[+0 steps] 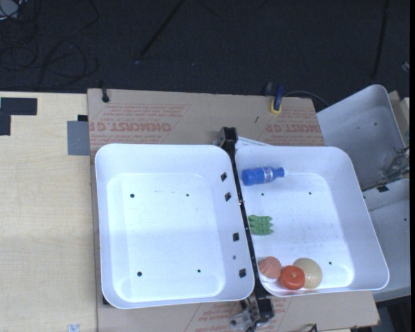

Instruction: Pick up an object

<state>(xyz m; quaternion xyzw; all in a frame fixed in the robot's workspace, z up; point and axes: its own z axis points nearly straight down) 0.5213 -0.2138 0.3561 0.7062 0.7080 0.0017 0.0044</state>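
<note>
Toys wait in the right bin

Toys sit in the right bin (346, 164), next to the left bin (111, 164). Going left to right: a blue bottle (262, 176) lies at 11 o'clock, a green toy (260, 225) at 9 o'clock, then a pink piece (269, 267), a red one (292, 277) and a tan one (309, 271), touching, at 6 o'clock. I cannot tell what the gripper is doing. The bottle lies alone, so I think it is the easy pick. Come straight down and pinch it across its thin side.

A pale grey, flat-faced metal form (363, 126) is seen at the right edge of the view, studded with small dark dots. Whether it is part of the robot cannot be told, and no pose can be read from it.
</note>
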